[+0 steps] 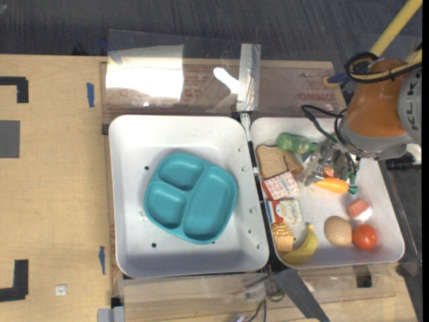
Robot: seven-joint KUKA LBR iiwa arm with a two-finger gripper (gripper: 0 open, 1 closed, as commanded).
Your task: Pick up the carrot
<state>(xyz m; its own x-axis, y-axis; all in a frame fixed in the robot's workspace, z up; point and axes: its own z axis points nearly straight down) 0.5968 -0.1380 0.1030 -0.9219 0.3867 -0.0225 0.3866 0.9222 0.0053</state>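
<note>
Carrot (333, 186) lying lengthwise left-to-right in right bin (389, 200), just below-right of claw (322, 168); grip state impossible to tell.

Teal tray (191, 196) in left bin (127, 180); banana (305, 243), tomato (365, 237), potato (338, 231) in rt bin (392, 213).

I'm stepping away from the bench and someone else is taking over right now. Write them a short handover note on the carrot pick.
Gripper: low in the right bin, just above the carrot; finger state unclear from this view.
Carrot: lying in the right bin's middle, under the gripper, between the snack packet and the strawberry.
Done: arm is positioned over the carrot.
Left: confirm the grasp, lift the carrot. Nothing shows it raised yet.
</note>
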